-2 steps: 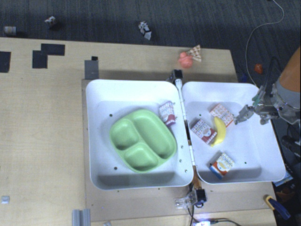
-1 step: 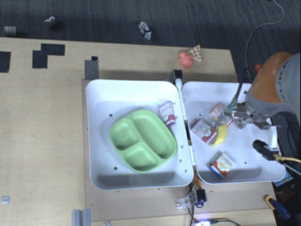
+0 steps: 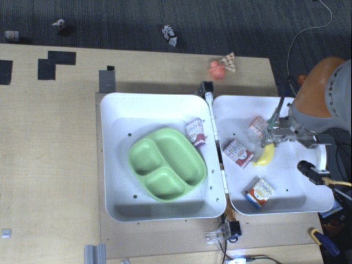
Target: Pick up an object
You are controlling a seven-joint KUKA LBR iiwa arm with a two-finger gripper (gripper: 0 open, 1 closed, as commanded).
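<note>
**Over the yellow piece, grip unproven**

Because the right bin [image 3: 308, 199] is the one within my reach, I hang my pincer [image 3: 273, 138] there, just above the yellow object [image 3: 265, 155] near its middle. I cannot tell whether the pincer is released or clenched. Three small packets surround it: one [image 3: 257, 126] behind, one [image 3: 237, 152] toward the divider, one [image 3: 259, 192] near the front wall. The left bin [image 3: 110, 147] keeps the green divided plate [image 3: 166, 163], too broad, I judge, for me.
</note>
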